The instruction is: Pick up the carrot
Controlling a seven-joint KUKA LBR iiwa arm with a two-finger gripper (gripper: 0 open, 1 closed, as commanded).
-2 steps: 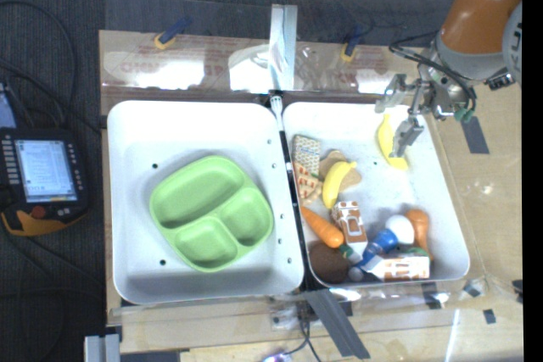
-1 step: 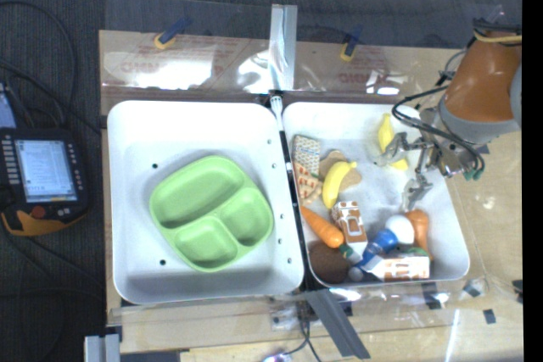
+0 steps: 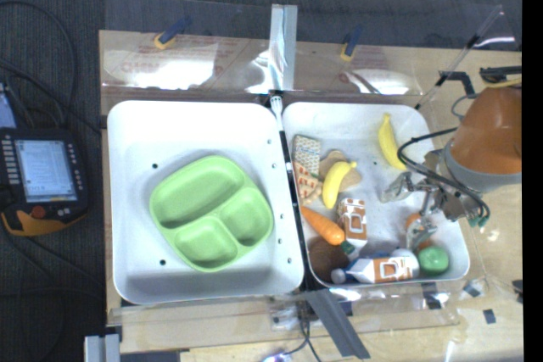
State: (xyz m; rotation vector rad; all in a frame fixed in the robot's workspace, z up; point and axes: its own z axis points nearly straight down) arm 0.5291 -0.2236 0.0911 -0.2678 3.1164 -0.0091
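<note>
The orange carrot lies on its side in the right bin, close to the divider on that bin's left. It points toward a small orange-and-white carton. My gripper hangs over the right half of the same bin, well to the right of the carrot and apart from it. The grey wrist with its orange band reaches in from the right above it. Cables and metal parts blur the gripper's tip.
The right bin also holds two bananas, a cracker packet, a lying milk carton, a green round fruit, a brown item and a small orange piece. A green divided plate sits in the left bin.
</note>
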